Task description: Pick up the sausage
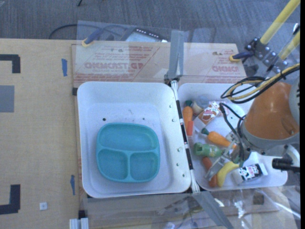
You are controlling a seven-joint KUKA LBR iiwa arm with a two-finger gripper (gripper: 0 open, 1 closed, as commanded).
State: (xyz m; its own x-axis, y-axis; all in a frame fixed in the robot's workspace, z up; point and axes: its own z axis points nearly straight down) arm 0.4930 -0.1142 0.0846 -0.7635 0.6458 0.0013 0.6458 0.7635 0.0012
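Two bins lay below you as your gripper (223, 162) hovered low in the right bin (279, 179), grip state indiscernible; the likely sausage (208, 164) beside it awaited a closing grasp.

The arm (269, 116) reaches into the right bin (281, 179), low among toy foods: carrots (188, 119), a banana (228, 170), a green bottle (206, 150). A teal tray (127, 152) lies in the left bin (95, 99).

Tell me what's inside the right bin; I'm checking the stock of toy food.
In the right bin: two carrots, a green bottle, a yellow banana, a red-and-white packet, a black-and-white carton. The arm covers the bin's right part.
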